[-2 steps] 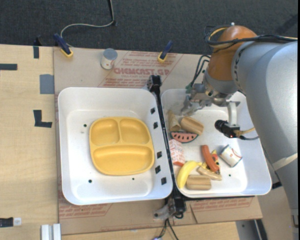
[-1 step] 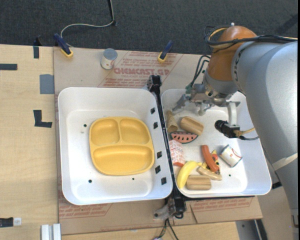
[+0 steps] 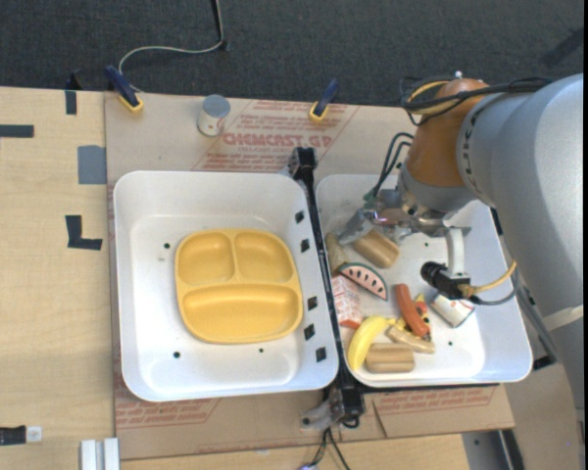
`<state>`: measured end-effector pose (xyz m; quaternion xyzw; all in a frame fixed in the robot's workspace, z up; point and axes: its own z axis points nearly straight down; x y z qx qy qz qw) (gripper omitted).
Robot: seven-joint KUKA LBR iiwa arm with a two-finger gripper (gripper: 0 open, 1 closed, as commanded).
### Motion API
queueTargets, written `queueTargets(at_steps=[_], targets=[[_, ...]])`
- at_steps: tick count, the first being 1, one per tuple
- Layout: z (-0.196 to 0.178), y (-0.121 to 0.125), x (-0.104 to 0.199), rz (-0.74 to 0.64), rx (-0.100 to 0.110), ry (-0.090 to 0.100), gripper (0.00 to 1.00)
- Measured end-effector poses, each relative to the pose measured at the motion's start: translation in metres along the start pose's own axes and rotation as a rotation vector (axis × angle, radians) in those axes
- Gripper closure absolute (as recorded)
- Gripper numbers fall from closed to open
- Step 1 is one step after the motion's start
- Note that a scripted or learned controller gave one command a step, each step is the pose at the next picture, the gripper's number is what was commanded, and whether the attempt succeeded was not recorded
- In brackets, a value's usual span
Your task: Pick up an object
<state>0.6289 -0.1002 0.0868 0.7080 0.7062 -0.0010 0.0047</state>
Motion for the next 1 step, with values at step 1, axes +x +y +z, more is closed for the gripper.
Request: queueTargets(at_steps=[1], targets=[[-0.0088,-0.0001,0.0024,-0.002,0.002,0.004,1.00]])
